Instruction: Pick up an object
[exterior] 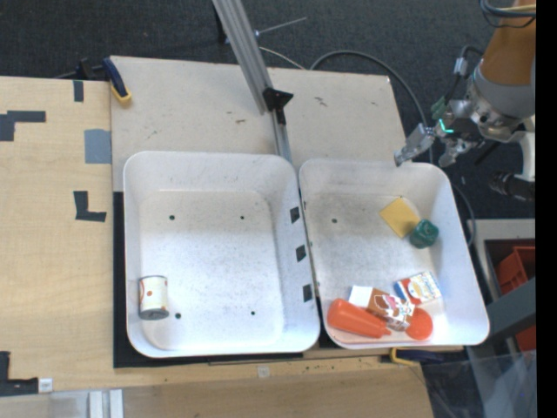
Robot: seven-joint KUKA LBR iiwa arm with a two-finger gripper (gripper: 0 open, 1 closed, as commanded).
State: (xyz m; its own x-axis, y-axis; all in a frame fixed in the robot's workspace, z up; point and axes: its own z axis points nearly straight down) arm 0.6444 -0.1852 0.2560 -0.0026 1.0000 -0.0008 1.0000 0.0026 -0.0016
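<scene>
The gripper [426,149] hangs past the right bin's [348,174] far rim — jaw state indeterminate — with the yellow block [399,216] just nearward, lying diagonally.

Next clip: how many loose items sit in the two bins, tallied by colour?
Yellow: 1, sponge block
Green: 1, small round object
Orange: 1, carrot-shaped toy
Multicoloured packets: 2
White with orange: 1, small can
Total: 6
</scene>
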